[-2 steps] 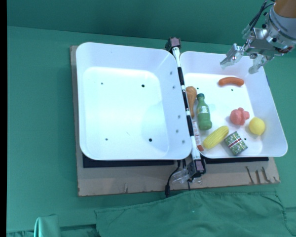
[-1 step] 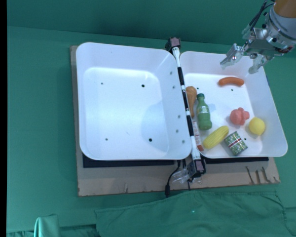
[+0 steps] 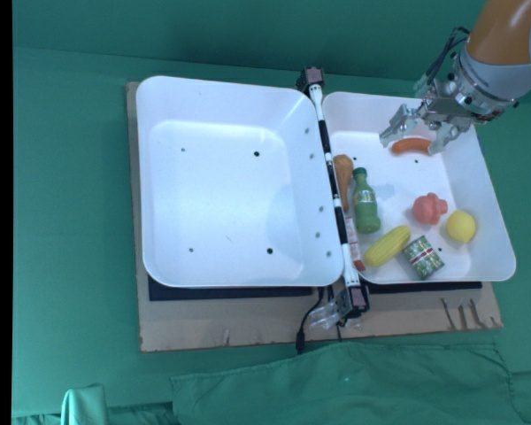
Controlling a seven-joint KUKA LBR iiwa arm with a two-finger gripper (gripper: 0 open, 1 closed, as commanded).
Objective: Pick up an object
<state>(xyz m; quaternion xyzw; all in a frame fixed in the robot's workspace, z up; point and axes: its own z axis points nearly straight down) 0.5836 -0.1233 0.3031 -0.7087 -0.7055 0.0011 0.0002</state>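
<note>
Orange sausage (image 3: 411,145): found lying in the right bin (image 3: 491,206), far corner.
Gripper (image 3: 418,136): positioned directly over the sausage, fingers spread wide at either end; nothing was gripped.
Left bin (image 3: 159,96): noted alongside.

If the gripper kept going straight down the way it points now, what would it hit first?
Most likely the orange-red sausage, lying in the right bin between the spread jaws of the gripper. Height above it is unclear from this slanted view.
</note>
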